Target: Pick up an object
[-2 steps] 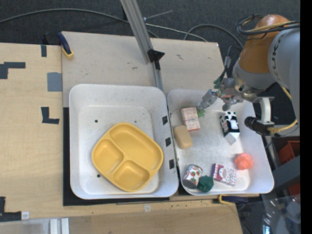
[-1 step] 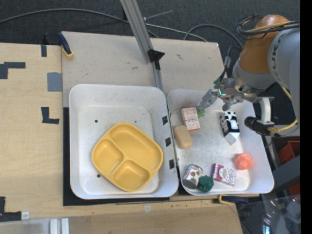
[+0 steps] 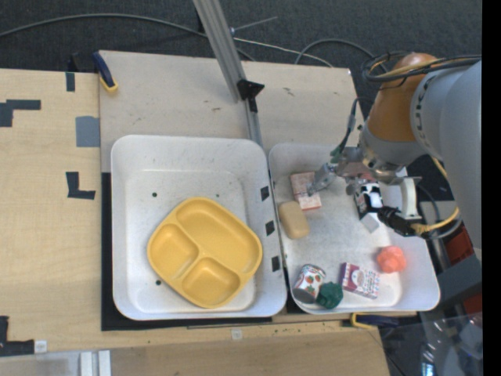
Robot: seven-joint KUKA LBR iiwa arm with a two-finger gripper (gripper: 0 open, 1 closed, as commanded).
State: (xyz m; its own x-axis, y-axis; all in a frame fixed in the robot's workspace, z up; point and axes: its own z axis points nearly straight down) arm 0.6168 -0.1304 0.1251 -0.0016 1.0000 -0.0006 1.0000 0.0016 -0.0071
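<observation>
Reaching in from the right of the frame, the arm (image 3: 415, 116) hangs over the upper part of the right bin (image 3: 427, 288), its gripper (image 3: 344, 180) low among the clutter there; whether the pincer is apart or together I cannot tell (dark wrist hardware and cables crowd that spot). Just left of it a small pink-and-white box (image 3: 305, 190) lies near the bin's upper left, and right below the box sits a tan block (image 3: 294, 220), close to the wall between the bins. Along the bottom of this bin, from left to right, are a round printed item (image 3: 310, 280), a dark green lump (image 3: 330, 295) touching it, a small carton (image 3: 360, 280) and, a little higher at lower right, an orange ball (image 3: 391, 258). The left bin (image 3: 133, 171) holds a yellow tray (image 3: 205, 251) with three compartments, lying flat in its lower middle. A grey pole (image 3: 223, 41) slants down from the top centre of the frame.
</observation>
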